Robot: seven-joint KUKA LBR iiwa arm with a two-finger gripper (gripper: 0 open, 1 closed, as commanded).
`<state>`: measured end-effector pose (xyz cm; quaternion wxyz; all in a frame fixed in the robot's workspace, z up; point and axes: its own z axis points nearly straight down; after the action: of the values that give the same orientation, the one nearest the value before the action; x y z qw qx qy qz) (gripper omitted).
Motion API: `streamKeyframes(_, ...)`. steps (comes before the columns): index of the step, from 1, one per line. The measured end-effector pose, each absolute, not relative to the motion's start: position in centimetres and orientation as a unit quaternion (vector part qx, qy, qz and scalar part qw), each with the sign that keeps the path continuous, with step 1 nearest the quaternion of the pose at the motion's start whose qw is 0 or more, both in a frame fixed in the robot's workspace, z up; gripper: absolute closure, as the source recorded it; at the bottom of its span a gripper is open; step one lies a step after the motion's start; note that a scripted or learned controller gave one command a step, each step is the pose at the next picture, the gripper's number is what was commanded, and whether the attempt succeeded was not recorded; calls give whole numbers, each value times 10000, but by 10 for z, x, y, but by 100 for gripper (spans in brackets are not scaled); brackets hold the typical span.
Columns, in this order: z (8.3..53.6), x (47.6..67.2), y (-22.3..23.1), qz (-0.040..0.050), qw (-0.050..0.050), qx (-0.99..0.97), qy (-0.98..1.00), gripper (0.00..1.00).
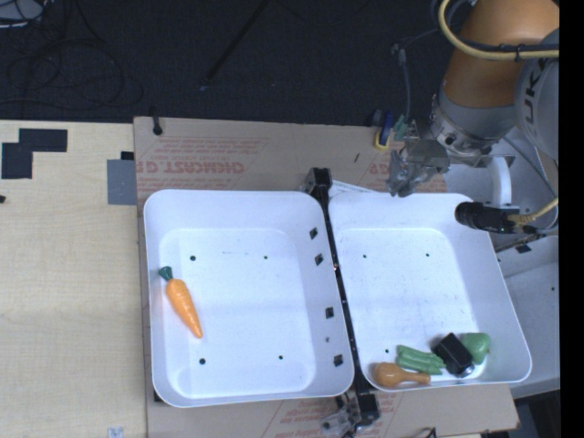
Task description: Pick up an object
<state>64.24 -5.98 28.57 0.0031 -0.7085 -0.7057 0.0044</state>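
An orange carrot [183,306] with a green top lies at the left side of the left bin [237,217]. In the near right corner of the right bin [411,222] sit a black block [453,353], a green pepper-like piece [474,344], a green bean-like piece [419,359] and a tan pear-shaped piece [400,375]. My gripper [402,183] hangs over the far rim of the right bin, well away from all of these. It is small and dark against the rim, with nothing visible in it.
A black divider [330,281] with clips runs between the two bins. A black cylindrical part [484,216] with cables juts over the right bin's far right edge. Brown cardboard [246,153] lies under the bins.
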Motion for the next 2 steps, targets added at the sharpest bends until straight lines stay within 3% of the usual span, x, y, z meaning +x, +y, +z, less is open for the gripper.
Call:
streamKeyframes(1, 304, 633, -89, 8, 0, -7074, -7068, 100)
streamKeyframes(2, 268, 644, -119, 14, 7, -7070, -7072, 100)
